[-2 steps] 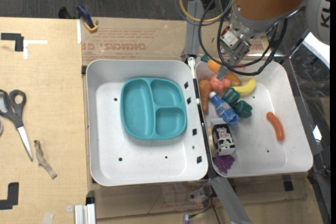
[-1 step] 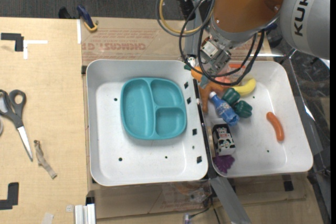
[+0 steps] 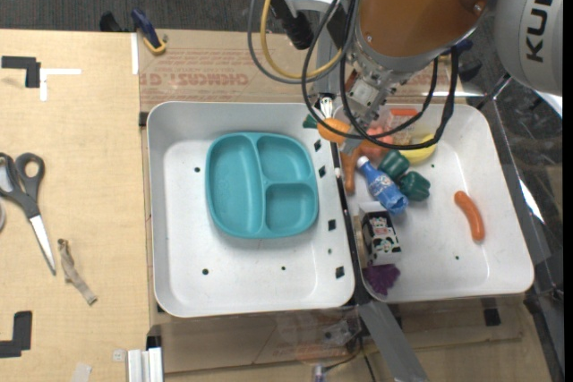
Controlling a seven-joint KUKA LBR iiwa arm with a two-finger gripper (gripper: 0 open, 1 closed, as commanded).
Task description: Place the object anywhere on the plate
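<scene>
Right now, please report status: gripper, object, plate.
Gripper low over right bin's toy pile, fingers hidden. Teal plate in left bin bare. Nothing blocks plate.

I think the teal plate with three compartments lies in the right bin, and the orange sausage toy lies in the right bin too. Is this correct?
Not quite. The camera view shows the teal plate in the left bin, not the right one. The orange sausage toy does lie in the right bin, as you said.
</scene>
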